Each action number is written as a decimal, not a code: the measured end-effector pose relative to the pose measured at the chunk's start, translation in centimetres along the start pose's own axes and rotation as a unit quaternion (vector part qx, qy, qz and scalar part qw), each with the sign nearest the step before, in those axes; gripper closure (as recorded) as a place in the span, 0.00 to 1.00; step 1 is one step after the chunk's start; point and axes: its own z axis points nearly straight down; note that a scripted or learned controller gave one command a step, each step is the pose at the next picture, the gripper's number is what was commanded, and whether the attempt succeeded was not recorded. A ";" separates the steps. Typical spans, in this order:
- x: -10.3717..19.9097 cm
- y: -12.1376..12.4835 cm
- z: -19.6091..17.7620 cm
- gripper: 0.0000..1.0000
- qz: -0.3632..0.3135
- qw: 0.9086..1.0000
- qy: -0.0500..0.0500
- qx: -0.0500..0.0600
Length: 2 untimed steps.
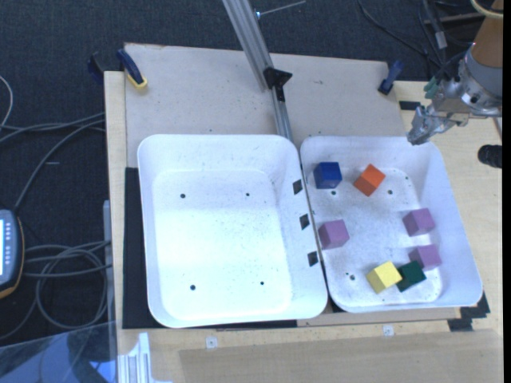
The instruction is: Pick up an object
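The right bin [452, 214] holds several small blocks. A blue cube [327, 175] and an orange cube [369, 180] lie near its far side. A purple cube [334, 233] sits by the left wall, and two more purple cubes [418, 221] [428, 255] lie toward the right. A yellow cube [385, 276] touches a dark green cube [412, 275] at the near edge. My gripper [420, 131] hangs above the bin's far right corner, well clear of every block, with nothing seen between its fingers.
The left bin [215, 230] stands beside the right one, its floor speckled. A metal post [251, 38] slants down between the bins at the back. Blue clamps [132, 69] [390, 76] grip the board's far edge. Cables lie on the dark floor to the left.
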 end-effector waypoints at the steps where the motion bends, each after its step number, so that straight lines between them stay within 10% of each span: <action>1: 0.0 0.0 3.5 1.00 0.001 1.000 0.001 0.006; 2: 4.8 -0.6 2.2 1.00 -0.002 1.000 0.002 0.004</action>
